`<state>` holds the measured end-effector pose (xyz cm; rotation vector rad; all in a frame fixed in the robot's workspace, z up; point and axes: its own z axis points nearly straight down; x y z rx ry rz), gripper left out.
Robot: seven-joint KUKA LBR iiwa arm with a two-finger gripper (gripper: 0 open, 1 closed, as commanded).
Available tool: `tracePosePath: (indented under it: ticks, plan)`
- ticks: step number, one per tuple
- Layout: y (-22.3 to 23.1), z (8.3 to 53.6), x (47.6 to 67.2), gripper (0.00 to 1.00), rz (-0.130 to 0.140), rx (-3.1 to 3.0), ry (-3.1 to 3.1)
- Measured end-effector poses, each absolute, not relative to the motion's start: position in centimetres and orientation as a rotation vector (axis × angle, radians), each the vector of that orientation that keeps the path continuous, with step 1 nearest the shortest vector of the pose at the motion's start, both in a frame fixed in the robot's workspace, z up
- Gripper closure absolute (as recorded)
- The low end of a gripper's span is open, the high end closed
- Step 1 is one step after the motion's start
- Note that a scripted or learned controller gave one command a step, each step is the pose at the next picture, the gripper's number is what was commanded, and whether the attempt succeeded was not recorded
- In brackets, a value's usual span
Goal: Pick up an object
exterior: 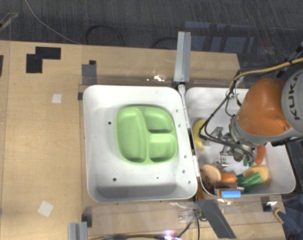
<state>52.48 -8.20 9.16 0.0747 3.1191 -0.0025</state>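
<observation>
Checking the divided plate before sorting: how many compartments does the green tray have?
3. The green tray in the left bin has one long compartment on the left and two smaller ones on the right, upper and lower.

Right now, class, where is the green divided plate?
In the camera view the green divided plate lies in the middle of the left bin, across the divider from the right bin, where the gripper is.

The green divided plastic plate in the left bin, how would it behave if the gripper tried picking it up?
The green three-compartment plastic plate looks moulded and rigid, so probably stiff, not floppy. It lies flat in the left white bin, so unlikely to roll. Its low, rounded, glossy rim may slip from the two-finger gripper.
</observation>
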Motion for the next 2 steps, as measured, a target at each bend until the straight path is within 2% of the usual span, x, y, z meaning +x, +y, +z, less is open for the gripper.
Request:
tracePosePath:
  ticks: [1,2]
  plan:
    - [-14.1,13.8,53.1,0.0,-0.005,-0.167,3.126]
    - [-20.7,12.4,54.7,0.0,-0.006,-0.678,3.059]
